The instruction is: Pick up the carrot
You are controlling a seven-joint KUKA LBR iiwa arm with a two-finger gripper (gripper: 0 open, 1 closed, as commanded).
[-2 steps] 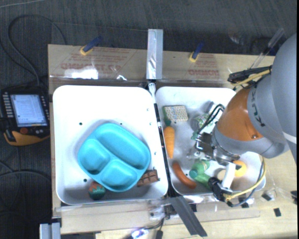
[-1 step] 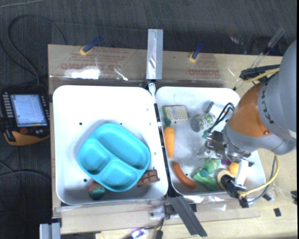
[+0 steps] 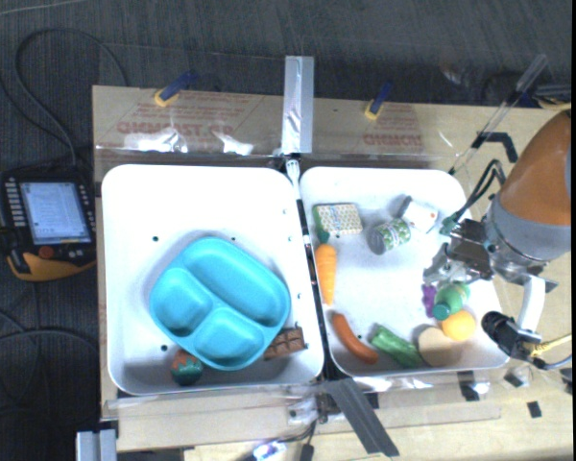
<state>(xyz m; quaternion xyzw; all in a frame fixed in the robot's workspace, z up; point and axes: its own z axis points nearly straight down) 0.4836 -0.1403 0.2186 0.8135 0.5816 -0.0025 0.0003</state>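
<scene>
two white bins point(image 3: 125, 257) sit side by side across the middle of the frame. the grey arm point(image 3: 533, 209) with its orange band comes in at the right edge, and the pincer point(image 3: 448, 269) hangs over the right side of the right-hand bin, just above a cluster of toys; how wide it stands cannot be told, as the metal parts blur together, and nothing can be seen in its grip. the carrot point(image 3: 325, 271), a smooth orange cone with a green top, lies against the left wall of the right-hand bin, well apart from the pincer. below it lie a curved sausage point(image 3: 352, 338) and a green vegetable point(image 3: 396, 346). a purple piece and a green ball point(image 3: 451, 299) are partly hidden under the pincer, beside a yellow lemon point(image 3: 458, 327). a glossy blue divided tray point(image 3: 220, 301) fills the left bin, covering part of a brown item point(image 3: 288, 341).
</scene>
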